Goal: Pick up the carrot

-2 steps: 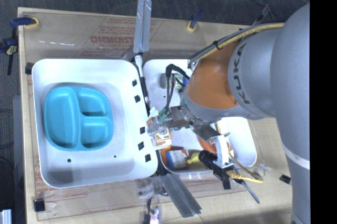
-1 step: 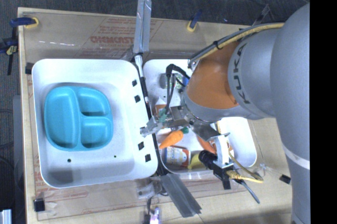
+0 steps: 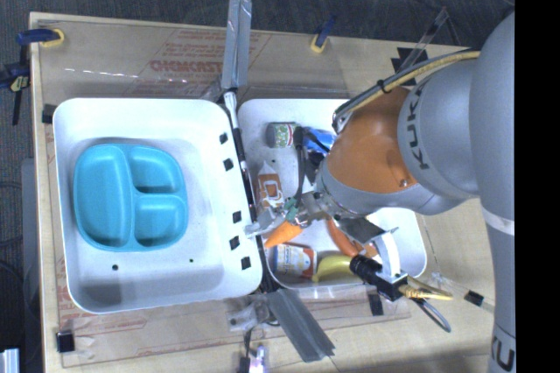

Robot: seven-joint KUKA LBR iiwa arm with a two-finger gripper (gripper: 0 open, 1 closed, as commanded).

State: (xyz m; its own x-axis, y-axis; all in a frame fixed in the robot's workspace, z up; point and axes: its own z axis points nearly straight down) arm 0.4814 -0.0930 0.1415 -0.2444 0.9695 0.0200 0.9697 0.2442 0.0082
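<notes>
Bench: wooden board on dark carpet, two white bins side by side, from my seat looking down at a slant.
Left bin: I see a blue divided tray lying flat in it, well apart from anything I need.
Divider: the grey bar runs between the bins; the work is all to its right.
Right bin: crowded; a small can near the far wall, a bottle lying along the near wall.
Carrot: an orange sliver at the bin's left side, just above the bottle, long axis slanting up to the right, mostly hidden under the wrist.
Gripper: directly over the carrot's upper end; I cannot tell its state.
Key relation: I judge the carrot lies just below and left of the gripper, almost underneath.
Arm: enters from the right, covering the bin's middle.
</notes>
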